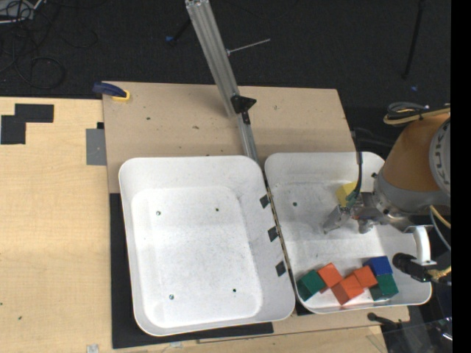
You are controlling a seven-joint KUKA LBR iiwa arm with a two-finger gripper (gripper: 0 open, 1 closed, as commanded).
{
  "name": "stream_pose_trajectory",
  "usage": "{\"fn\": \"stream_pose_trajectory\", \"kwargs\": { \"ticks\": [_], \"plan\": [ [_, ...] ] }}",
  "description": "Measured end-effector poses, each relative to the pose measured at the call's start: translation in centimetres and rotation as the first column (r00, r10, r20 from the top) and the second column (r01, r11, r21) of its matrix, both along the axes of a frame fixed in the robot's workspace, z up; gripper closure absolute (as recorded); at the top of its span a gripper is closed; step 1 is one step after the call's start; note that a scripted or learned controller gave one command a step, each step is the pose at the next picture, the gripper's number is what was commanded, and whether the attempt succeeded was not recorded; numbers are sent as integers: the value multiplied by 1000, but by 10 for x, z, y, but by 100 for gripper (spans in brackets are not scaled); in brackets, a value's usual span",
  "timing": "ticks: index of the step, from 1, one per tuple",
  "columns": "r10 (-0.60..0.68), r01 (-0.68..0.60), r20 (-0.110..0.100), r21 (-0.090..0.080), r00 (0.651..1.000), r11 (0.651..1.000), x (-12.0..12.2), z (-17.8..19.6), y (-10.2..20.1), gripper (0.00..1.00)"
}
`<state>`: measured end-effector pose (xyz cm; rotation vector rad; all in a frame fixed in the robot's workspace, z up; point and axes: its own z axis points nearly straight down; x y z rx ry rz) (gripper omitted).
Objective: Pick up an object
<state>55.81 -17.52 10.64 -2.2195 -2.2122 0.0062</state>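
Toward the bin's (pixel 318 158) near edge, blocks (pixel 349 288) lie apart from the claw (pixel 347 219).

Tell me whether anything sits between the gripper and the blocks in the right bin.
Nothing visible does. Bare floor of the right bin separates the gripper from the blocks clustered along its near wall. A yellow piece shows on the gripper's far side, off that path.

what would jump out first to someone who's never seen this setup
First, the tight cluster of green, orange and blue blocks along the near edge of the right bin. Next, the arm reaching in from the right, its gripper low over that bin's middle, apart from the blocks. Behind the bins, a metal rail slants upward.
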Motion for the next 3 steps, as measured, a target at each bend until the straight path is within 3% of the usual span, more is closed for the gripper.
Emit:
{"fn": "stream_pose_trajectory", "kwargs": {
  "ticks": [1, 3],
  "plan": [
    [-7, 7, 4, -1, 1000, 1000, 0, 12, -2, 100],
    [6, -6, 12, -3, 1000, 1000, 8, 112, 15, 100]
  ]
}}
